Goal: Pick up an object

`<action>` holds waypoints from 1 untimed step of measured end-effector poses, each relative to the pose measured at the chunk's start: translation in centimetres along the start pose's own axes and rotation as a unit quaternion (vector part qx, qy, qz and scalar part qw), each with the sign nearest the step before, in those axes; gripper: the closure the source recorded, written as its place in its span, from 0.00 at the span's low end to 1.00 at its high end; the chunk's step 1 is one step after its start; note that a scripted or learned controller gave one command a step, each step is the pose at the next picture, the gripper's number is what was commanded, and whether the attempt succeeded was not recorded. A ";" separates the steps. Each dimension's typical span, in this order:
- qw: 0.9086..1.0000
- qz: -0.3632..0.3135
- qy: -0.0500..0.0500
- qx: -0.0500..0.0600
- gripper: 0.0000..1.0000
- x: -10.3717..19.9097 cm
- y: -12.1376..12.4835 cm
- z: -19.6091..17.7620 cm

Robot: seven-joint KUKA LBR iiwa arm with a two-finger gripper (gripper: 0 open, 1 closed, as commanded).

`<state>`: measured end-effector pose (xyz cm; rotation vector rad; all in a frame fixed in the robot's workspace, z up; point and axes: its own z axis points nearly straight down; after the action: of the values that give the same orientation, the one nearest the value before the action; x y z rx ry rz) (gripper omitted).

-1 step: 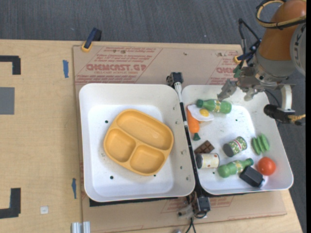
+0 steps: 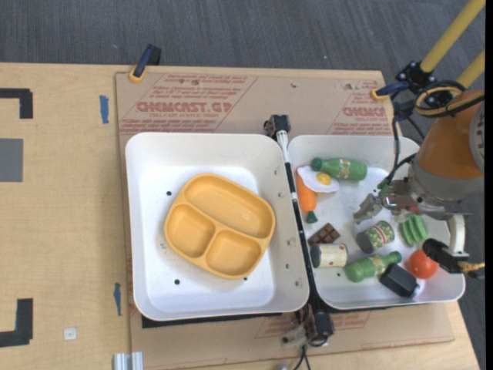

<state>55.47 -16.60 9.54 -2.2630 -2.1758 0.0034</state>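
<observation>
The robot's metal two-finger jaws (image 2: pixel 371 206) hang low inside the right shallow white bin (image 2: pixel 350 297), spread somewhat apart with nothing between them. Their tips sit just above a small grey-green can (image 2: pixel 375 236) lying on its side, and whether they touch it cannot be told. Behind them the grey arm with its orange band (image 2: pixel 451 154) comes in from the right.

Just right of the can lies a ribbed green plastic vegetable (image 2: pixel 414 229), and below that a red tomato-like ball (image 2: pixel 421 264) and a black block (image 2: pixel 399 282) near the bin's lower right corner. A green toy bottle (image 2: pixel 371 266) lies on its side below the can, with a cream cylinder (image 2: pixel 331 256) to its left and a brown chocolate-bar piece (image 2: pixel 323 234) above that. Near the bin's left wall are an orange toy carrot (image 2: pixel 307 199) and a small dark green piece (image 2: pixel 311 217). Towards the top lie a white fried egg with a yellow yolk (image 2: pixel 319 179) and a second green bottle with a yellow and red label (image 2: pixel 340 168). That makes two bottles and one of each other thing.

The left shallow white bin (image 2: pixel 154 284) holds one yellow plastic tray with three compartments (image 2: pixel 219 225), set at a slant. Both bins rest on a cardboard sheet (image 2: pixel 192 99) on the wooden desk (image 2: pixel 54 206). One blue and orange clamp (image 2: pixel 144 62) grips the sheet's top left edge, another (image 2: pixel 389 89) its top right.
</observation>
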 end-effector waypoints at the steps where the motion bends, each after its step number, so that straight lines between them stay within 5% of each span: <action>1: 0.995 -0.099 0.000 -0.002 0.00 0.8 -7.6 1.0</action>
<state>47.95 -15.52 8.53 -2.0388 -2.3905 -0.0010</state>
